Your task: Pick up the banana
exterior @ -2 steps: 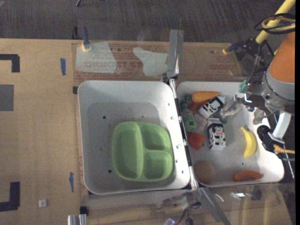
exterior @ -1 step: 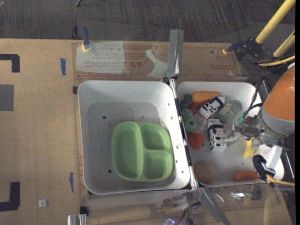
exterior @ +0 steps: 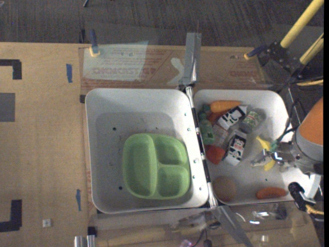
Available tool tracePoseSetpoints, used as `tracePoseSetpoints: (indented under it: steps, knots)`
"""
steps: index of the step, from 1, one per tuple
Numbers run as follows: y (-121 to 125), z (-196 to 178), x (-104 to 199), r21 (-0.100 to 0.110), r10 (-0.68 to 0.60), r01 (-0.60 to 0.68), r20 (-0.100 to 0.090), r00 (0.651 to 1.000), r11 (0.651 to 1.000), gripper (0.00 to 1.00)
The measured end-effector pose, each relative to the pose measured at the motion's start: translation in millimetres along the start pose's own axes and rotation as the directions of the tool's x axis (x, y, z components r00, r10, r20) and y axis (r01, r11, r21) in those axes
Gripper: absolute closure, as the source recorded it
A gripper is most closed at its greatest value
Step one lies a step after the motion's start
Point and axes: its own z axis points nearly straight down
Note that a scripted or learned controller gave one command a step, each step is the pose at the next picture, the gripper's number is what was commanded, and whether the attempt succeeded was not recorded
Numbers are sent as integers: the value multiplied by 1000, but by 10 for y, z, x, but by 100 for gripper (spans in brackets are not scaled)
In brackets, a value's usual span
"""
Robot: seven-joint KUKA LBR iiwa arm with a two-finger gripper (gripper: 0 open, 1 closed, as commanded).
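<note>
Two white bins on the bench; claw is down on the banana, grip unclear from here. Cartons crowd close beside it, so fingers could snag one.

**Colours and patterns on the bench**

Bins: white. Divided tray: light green. Banana: yellow. Two cartons: white with black patches. Carrots: orange. Small can: grey-green. Round item: brown. Bench top: tan, with blue tape marks and black corner marks. Arm band: orange.
</note>
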Motion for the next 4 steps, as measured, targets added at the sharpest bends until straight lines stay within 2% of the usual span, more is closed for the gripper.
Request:
tracePoseSetpoints:
  steps: [1,2,3,4]
  knots:
    - [-9,-83,-31,0,4,-4,7,1000,1000,100]
    - [1042,-547,326,6,312,-312,13,950,950,100]
    - [1050,-649,337,5,309,-309,15,951,951,100]
    - [1523,-1145,865,4,404,-404,14,915,915,100]
